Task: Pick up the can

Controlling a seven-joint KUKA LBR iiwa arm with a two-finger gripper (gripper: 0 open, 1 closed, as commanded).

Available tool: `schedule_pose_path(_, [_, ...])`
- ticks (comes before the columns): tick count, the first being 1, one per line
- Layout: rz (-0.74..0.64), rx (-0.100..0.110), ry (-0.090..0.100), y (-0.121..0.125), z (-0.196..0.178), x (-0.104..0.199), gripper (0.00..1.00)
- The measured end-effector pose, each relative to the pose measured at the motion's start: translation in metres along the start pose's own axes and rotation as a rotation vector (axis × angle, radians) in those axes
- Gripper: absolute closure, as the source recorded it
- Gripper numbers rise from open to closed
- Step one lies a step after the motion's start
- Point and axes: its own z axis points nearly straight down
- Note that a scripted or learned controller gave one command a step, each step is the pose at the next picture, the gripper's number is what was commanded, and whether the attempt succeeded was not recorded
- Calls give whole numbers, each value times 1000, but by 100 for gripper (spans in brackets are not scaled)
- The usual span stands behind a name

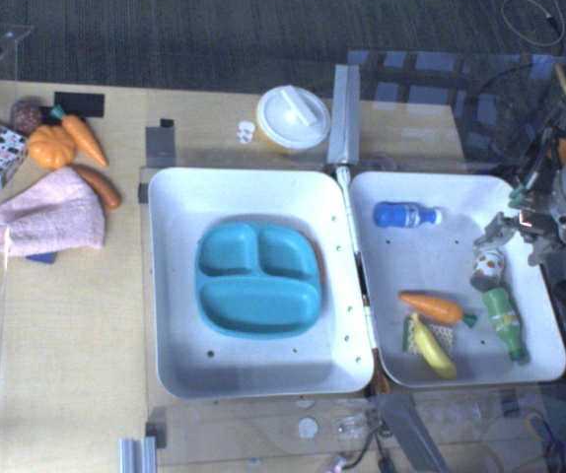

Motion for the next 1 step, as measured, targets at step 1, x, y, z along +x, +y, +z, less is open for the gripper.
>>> schedule_pose_path(1, [123, -9, 1, 10, 102, 19, 0])
